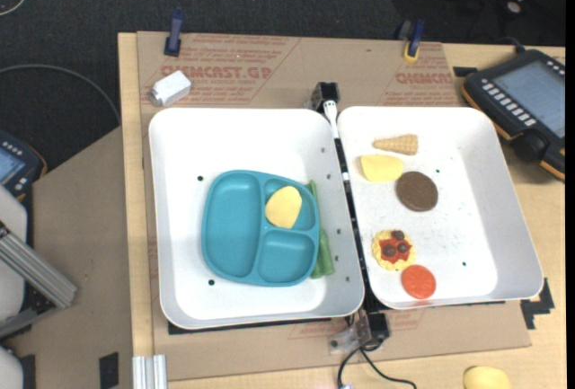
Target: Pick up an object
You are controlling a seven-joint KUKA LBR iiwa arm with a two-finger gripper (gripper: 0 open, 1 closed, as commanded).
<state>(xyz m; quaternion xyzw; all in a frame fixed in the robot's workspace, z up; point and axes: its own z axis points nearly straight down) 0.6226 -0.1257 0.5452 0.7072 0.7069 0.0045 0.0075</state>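
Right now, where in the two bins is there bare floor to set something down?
Right bin: bare along its right half, beyond the brown disc and red disc. Left bin: bare strip above the blue tray and a narrower one left of it. Crowded: the right bin's left column, from cone down to the red disc.

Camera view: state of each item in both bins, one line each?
Blue tray: flat in left bin, upright.
Yellow piece: in the tray's upper right compartment.
Green item: wedged beside the tray's right edge.
Cone: lying on its side, right bin.
Yellow slice: flat.
Brown cookie: flat.
Mini pizza: flat, topping up.
Red disc: flat.
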